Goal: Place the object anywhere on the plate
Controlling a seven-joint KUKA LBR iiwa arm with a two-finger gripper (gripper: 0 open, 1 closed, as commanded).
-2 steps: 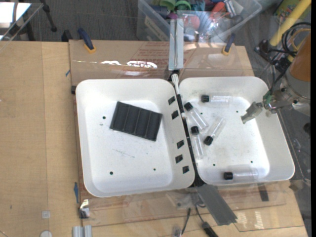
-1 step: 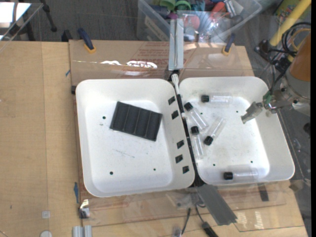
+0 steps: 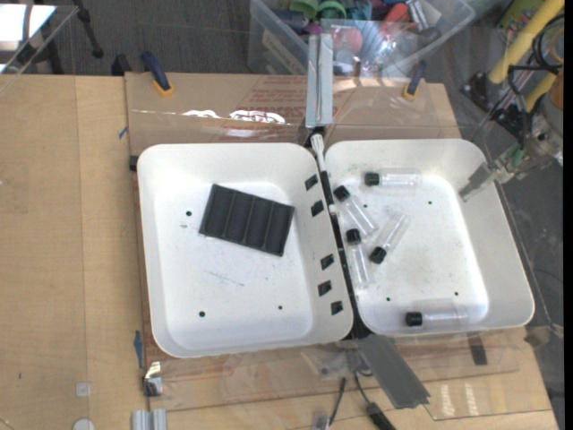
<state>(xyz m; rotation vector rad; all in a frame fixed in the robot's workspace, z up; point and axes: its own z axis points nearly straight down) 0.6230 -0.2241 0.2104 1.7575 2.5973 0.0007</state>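
We left the capped vials (image 3: 387, 236) loose in the right bin (image 3: 501, 276); the black ridged plate (image 3: 247, 219) waited left; our gripper's (image 3: 474, 184) state we couldn't tell.

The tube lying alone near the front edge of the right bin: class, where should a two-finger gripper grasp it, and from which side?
Grip the clear tube mid-body, coming straight down from above. It lies flat, running left to right with its black cap at the left end, so the fingers should close across its narrow width, front to back. No other tube lies beside it, though the bin wall just in front may crowd one finger.
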